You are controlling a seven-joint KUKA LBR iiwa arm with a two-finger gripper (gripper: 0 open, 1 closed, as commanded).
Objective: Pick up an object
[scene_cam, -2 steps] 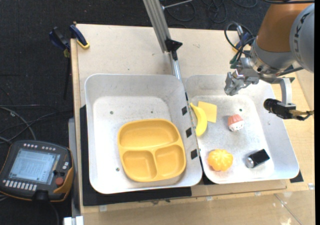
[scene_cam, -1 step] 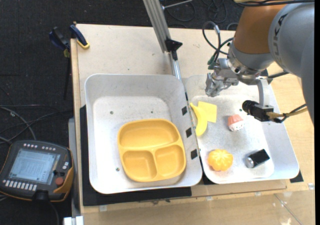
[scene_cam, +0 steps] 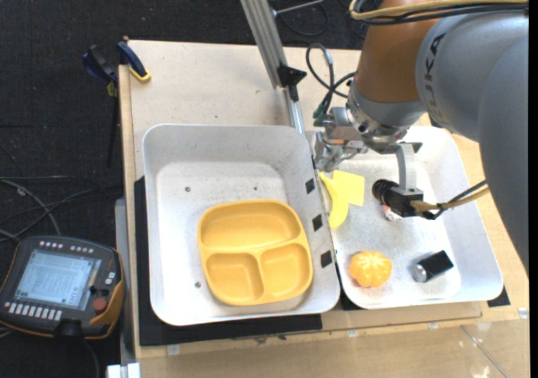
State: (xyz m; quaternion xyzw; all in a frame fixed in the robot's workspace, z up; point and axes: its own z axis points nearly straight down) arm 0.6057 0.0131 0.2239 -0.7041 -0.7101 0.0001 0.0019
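1. The gripper point(scene_cam: 329, 158) hangs low at the right bin's point(scene_cam: 471, 200) left wall, right above a yellow flat piece point(scene_cam: 345, 193); whether it is spread or pinched I cannot tell (the wrist hides it).
2. Nearby in that bin lie an orange fruit point(scene_cam: 371, 269) and a small black block point(scene_cam: 433, 265).
3. The left bin point(scene_cam: 168, 158) holds a yellow divided tray point(scene_cam: 252, 250).

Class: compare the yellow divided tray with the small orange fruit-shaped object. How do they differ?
The yellow divided tray lies in the left bin; the orange fruit-shaped object sits in the right bin. The tray is far larger, flat, with three compartments; the fruit is round and ridged. Both lie apart from the gripper.
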